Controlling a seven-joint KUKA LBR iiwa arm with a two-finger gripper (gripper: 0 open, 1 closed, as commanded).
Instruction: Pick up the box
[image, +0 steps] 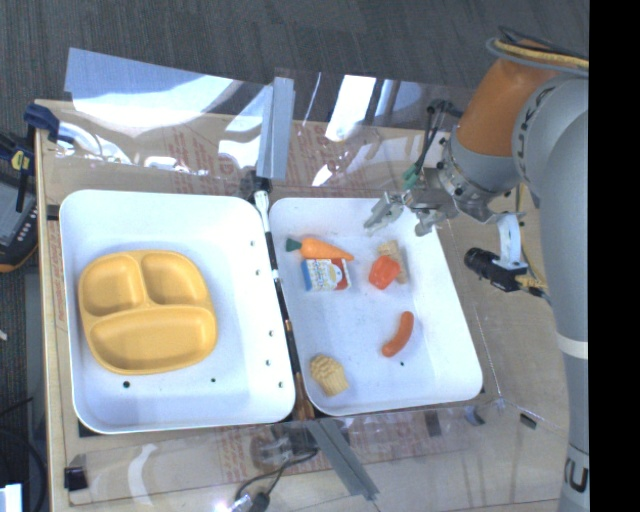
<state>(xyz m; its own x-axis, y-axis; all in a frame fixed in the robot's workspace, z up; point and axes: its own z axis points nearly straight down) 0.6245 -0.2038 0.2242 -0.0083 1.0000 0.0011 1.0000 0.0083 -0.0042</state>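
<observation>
Box (325, 274) sits just below the carrot (322, 247), ungrabbed, since the tool (405, 213) hangs spread open, up-right of it.

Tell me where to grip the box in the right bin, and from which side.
Grip the box across its short sides, near and far edges in the picture, coming straight down. It seems to lie flat, long axis running left to right. The carrot lies close along its far edge, so that finger has little room. The gripper hangs open near the bin's far right corner.
</observation>
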